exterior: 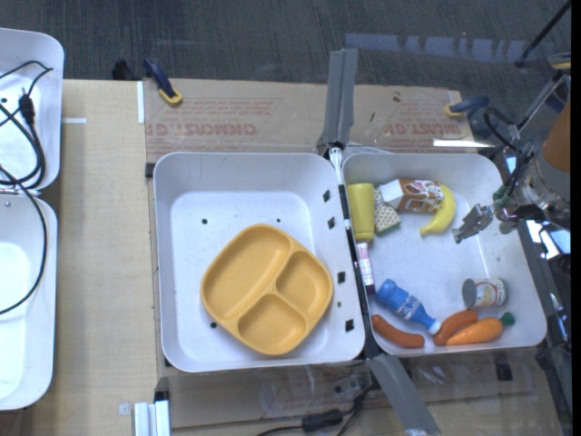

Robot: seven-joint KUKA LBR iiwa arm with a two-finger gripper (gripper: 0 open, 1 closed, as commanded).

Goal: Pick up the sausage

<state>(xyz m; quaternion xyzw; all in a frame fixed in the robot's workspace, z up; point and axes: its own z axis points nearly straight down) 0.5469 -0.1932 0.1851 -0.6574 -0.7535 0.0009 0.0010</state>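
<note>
The sausage (pixel 398 332) is a short reddish-brown link lying flat at the front left of the right bin (pixel 522 271). It lies just in front of a blue bottle (pixel 407 305). My gripper (pixel 473 222) hangs over the right side of that bin, well behind and to the right of the sausage. It is open and holds nothing. The arm's wrist comes in from the right edge.
A second reddish link (pixel 453 322), a carrot (pixel 477 332) and a small can (pixel 485 292) lie at the front right. A banana (pixel 442 214), a carton (pixel 410 195) and a yellow bottle (pixel 361 210) sit at the back. The left bin (pixel 182 243) holds a yellow divided plate (pixel 266 288).
</note>
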